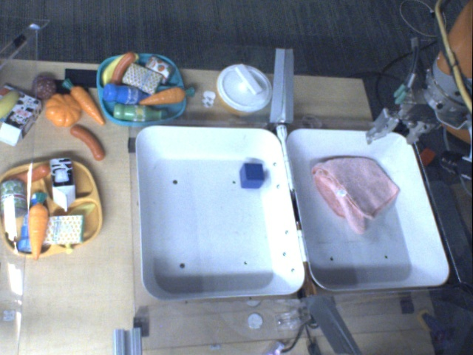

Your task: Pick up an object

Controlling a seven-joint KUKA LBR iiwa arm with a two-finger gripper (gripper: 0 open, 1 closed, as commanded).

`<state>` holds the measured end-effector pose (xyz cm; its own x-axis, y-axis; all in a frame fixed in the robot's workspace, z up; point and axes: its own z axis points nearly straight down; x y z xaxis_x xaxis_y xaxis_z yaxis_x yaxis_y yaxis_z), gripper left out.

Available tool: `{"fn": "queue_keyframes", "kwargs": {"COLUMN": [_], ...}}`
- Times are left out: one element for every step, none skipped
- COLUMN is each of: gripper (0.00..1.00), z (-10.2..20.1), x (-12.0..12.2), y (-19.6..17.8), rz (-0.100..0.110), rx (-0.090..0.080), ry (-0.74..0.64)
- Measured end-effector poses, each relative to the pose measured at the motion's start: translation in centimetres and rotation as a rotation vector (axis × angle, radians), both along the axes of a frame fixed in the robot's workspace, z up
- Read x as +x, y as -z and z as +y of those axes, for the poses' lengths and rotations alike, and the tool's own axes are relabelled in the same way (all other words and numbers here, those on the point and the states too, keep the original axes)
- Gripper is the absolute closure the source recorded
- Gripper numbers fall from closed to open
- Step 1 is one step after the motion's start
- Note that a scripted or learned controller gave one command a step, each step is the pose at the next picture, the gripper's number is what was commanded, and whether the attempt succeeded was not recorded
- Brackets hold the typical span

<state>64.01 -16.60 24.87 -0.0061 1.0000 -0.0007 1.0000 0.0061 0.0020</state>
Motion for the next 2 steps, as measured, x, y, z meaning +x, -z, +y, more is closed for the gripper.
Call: {"fn": "queue_keyframes", "kwargs": {"gripper": [0.0, 0.0], "z": [2.1, 7.6], "x": [-2.7, -2.4], "y": [15.1, 15.5], "rz": [-0.009, -0.018], "rx": [-0.001, -0.004], "ry": [-0.076, -0.277]}}
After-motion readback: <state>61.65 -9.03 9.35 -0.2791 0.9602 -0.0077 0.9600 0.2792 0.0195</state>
